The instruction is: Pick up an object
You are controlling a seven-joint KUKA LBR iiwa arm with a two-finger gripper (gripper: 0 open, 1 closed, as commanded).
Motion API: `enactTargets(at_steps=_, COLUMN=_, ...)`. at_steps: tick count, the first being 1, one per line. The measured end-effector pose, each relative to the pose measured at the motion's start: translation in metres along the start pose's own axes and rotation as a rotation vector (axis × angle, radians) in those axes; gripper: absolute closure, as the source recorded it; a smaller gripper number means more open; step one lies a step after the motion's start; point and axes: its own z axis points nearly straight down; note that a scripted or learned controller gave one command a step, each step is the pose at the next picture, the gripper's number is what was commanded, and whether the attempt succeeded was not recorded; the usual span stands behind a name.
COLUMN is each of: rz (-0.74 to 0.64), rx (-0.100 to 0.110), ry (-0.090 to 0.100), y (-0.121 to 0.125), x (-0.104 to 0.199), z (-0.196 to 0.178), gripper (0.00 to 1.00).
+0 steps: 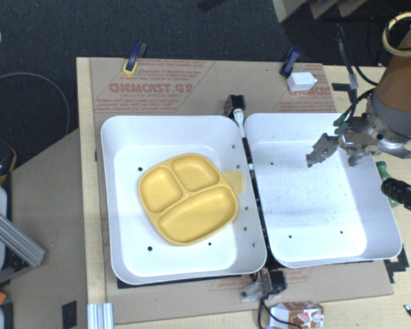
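Yellow tray (188,199) lying diagonal (left bin (116,184)), tool (322,151) apart

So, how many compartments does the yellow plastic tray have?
3. The yellow plastic divided tray lies in the left white bin: two small compartments on the far side, upper left and upper right, one large along the near side. None seem hidden.

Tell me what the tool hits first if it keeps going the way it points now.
The tool hangs over the right bin, aimed down and toward the left bin. Likely it meets the right bin's bare floor first; if it travels flatter, the rim between the bins. Depth is unclear from this one view.
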Motion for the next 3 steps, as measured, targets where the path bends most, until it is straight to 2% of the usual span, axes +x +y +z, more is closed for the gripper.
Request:
enactTargets(at_steps=2, rz=-0.007, rx=-0.010, ry=0.001, y=-0.059, x=0.114, z=-0.141, gripper=0.00)
enactTargets(at_steps=3, rz=-0.002, rx=-0.006, ry=-0.001, y=-0.058, x=0.112, z=-0.147, gripper=1.00)
